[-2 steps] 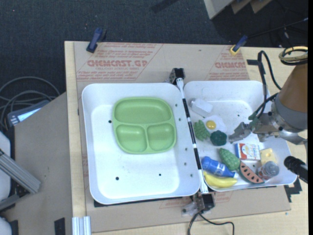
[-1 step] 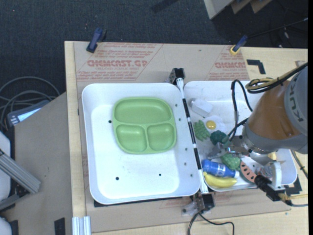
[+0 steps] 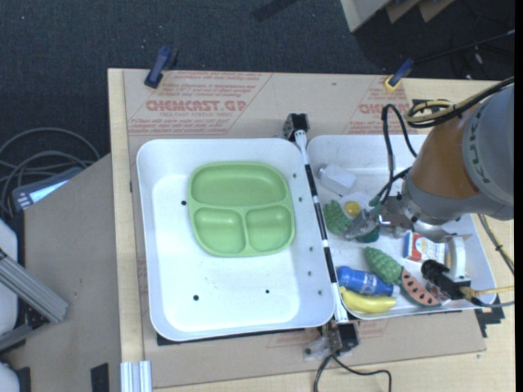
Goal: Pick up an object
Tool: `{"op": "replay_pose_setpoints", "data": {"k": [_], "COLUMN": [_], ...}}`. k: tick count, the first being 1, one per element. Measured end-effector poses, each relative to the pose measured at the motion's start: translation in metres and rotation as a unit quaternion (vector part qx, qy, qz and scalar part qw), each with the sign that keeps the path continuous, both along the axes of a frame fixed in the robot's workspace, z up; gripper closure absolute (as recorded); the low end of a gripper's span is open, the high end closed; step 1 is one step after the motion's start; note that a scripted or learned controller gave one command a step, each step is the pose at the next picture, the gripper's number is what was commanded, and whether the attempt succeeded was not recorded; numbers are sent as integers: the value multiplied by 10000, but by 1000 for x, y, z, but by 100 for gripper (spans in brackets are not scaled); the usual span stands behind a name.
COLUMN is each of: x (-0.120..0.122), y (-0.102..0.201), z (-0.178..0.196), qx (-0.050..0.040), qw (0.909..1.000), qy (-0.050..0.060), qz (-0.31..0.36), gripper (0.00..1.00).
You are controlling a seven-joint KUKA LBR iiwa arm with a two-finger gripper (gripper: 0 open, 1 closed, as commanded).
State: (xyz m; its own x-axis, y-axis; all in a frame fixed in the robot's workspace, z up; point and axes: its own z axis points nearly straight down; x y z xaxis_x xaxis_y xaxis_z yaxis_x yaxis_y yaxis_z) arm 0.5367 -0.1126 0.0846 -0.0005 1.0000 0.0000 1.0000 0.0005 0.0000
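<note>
A cluster of small toy objects lay in the right-hand white bin, and the pincer hung low over its middle. Whether the pincer was apart or together could not be told, and nothing was visibly held in it. Just left of the pincer lay a dark green knobbly toy, with a small yellow round piece right above the pincer and a white block further toward the bin's far wall. Below the pincer sat a green ridged oval toy, then a blue bottle-shaped toy and a yellow toy banana by the near wall. A red watermelon-slice toy lay to their right. The left-hand white bin, beside the first, held a pale green divided plastic plate. Both bins rested on the table.
</note>
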Motion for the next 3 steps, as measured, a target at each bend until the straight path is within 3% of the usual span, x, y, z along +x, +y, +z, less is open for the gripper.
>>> {"op": "replay_pose_setpoints", "data": {"k": [1,2,3], "x": [-44,-43,-24], "y": [7,7,78], "z": [0,9,100], "qx": [2,-7,5], "qw": [10000,10000,10000], "qy": [8,-5,-2], "qz": [-5,-5,4], "gripper": [0,100,100]}}
